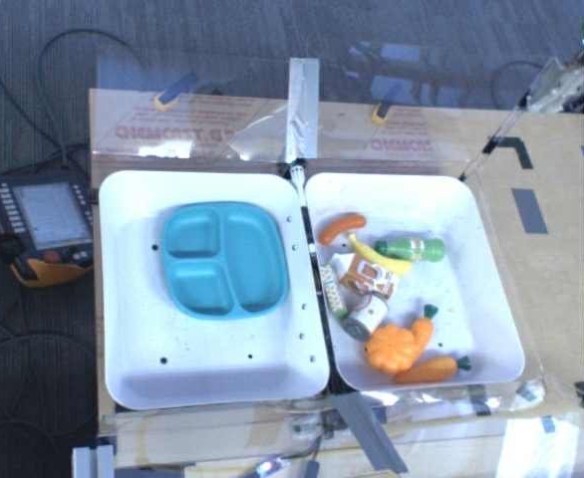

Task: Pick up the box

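Two white bins sit side by side on the bench, and we take them in turn. The left bin [138, 366] carries a blue plate [222, 259] with three compartments, lying flat near the middle of the bin floor.

The right bin [476, 277] has a huddle of small things toward its left half. The box [370, 280], a small carton printed in brown and white, lies roughly in the middle of that huddle. A yellow banana [378, 255] rests just above it, touching or nearly so, and a green bottle [413, 250] lies on its side beside the banana. An orange sausage [340, 227] lies further up, near the bin's left wall. Just below the box we see a pale can [363, 318] on its side, and below that an orange pumpkin [392, 348]. One carrot [424, 330] leans against the pumpkin's right side; a second carrot [428, 369] lies along the bottom edge.

On the floor left of the bench sits a handheld screen [39, 222] with its cable.

We cannot tell how the gripper stands.
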You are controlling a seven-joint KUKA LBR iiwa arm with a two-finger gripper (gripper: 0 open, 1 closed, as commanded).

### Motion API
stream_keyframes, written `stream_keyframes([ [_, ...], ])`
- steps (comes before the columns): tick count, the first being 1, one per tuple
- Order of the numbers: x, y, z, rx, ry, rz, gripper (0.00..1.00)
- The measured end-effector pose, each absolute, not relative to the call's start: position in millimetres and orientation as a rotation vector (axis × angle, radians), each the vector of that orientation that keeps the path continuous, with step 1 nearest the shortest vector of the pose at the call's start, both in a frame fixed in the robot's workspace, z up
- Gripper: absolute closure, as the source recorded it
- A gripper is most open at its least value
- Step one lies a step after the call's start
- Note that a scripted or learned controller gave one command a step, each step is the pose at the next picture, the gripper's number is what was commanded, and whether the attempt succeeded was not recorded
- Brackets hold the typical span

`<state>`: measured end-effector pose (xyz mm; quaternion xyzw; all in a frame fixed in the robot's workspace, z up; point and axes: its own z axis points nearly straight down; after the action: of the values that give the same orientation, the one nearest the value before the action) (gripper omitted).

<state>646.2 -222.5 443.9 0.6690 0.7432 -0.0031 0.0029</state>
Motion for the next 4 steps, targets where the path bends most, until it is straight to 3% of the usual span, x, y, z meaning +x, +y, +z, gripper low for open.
stream_keyframes([
  [1, 631.5, -202.7, 402.6, 2.366, 2.068, -0.004, 1.00],
  [2, 629.5, -130.3, 434.0, 2.213, 2.228, -0.003, 1.00],
  [4, 631.0, -129.5, 452.2, 2.210, 2.228, -0.009, 1.00],
])
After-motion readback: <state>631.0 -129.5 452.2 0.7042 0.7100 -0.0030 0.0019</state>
